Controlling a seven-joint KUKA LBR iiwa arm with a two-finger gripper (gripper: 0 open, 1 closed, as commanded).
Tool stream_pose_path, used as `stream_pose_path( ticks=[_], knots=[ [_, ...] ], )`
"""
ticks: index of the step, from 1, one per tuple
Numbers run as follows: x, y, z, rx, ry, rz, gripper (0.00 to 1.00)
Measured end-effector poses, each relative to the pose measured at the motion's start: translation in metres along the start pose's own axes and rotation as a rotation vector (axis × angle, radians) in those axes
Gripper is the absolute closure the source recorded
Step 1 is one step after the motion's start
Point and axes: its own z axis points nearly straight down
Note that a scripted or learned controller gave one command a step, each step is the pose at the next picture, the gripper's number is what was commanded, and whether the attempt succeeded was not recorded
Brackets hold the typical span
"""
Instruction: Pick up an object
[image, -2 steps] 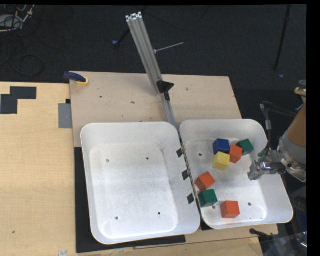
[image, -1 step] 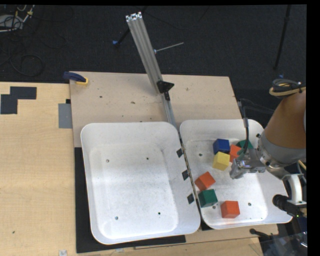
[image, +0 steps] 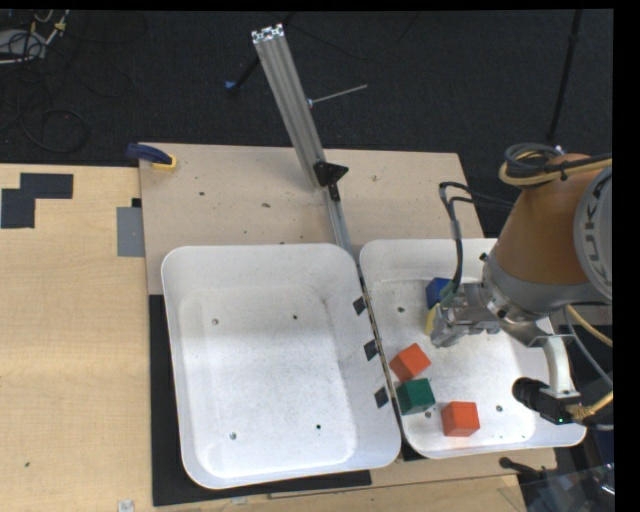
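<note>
Gripper (image: 447, 325) sits low in the right bin (image: 520, 425) over the blue block (image: 437, 291), probably lining up a grab; can't tell how the jaws stand. Orange blocks (image: 410, 361) lie nearby.

— What do we see in the right bin (image: 480, 255)?
— Our hand (image: 452, 325) low near its middle, beside a blue block (image: 437, 291); two orange blocks (image: 409, 361) (image: 460, 418) and a green one (image: 415, 396) toward the front edge.
</note>
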Motion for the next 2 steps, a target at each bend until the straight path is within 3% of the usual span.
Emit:
stream_pose_path(
  ticks=[2],
  knots=[
    [0.103, 0.017, -0.006, 0.002, 0.000, 0.000, 1.00]
  ],
)
